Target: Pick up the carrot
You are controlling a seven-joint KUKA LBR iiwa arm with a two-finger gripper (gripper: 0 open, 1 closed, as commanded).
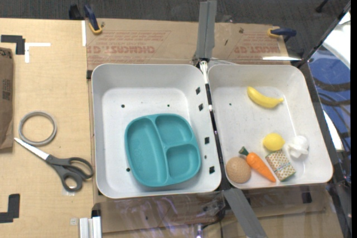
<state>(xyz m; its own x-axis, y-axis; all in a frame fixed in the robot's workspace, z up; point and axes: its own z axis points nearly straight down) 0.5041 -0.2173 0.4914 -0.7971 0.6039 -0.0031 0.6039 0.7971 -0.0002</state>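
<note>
Carrot [260, 166] lies in right bin [312, 92], near edge; long axis runs far-left, green top, to near-right, tip. Crowded: brown egg-like ball [238, 170] just left, patterned block [280, 165] touching on right, lemon [273, 142] just beyond, white lump [298, 147] further right. Banana [264, 97] well apart, far side. Left bin holds teal divided plate [163, 149]. Finger state: cannot tell.
</note>
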